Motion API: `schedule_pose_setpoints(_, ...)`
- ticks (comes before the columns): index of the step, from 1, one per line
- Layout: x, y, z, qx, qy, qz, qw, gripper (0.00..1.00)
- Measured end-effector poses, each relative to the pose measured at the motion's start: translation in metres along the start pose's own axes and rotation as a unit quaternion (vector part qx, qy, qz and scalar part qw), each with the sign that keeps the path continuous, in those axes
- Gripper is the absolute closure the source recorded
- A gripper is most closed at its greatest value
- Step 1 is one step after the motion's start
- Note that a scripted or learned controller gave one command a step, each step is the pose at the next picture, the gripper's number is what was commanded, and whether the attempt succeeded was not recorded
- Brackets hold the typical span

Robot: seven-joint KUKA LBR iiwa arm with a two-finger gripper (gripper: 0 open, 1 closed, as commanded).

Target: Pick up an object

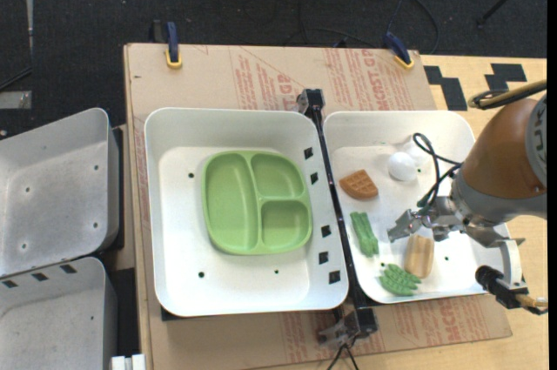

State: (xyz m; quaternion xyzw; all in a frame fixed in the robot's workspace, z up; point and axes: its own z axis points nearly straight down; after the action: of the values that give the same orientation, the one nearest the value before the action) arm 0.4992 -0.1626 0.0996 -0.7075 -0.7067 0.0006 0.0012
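While the gripper [419,225] hangs low in the right bin [452,126], nothing has been lifted. Whether its fingers are spread or closed I can't tell. A tan block [419,256] lies just at its 6 o'clock, a green pod [363,233] at 9. The pick remains.

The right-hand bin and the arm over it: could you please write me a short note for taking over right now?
Tool: low in the right bin, beside the tan block; grip state unclear.
Right bin also holds a white ball, brown waffle piece, green pod and green leafy piece.
Left bin: green divided plate.
Done: nothing visibly lifted.
Left: grasp and raise one object.
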Motion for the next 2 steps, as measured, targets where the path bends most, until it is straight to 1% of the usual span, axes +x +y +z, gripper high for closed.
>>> schedule_pose_setpoints(1,0.000,0.000,-0.012,-0.001,0.000,0.001,1.0000,1.00)
schedule_pose_setpoints(2,-0.010,-0.001,-0.060,-0.002,-0.001,0.001,1.0000,1.00)
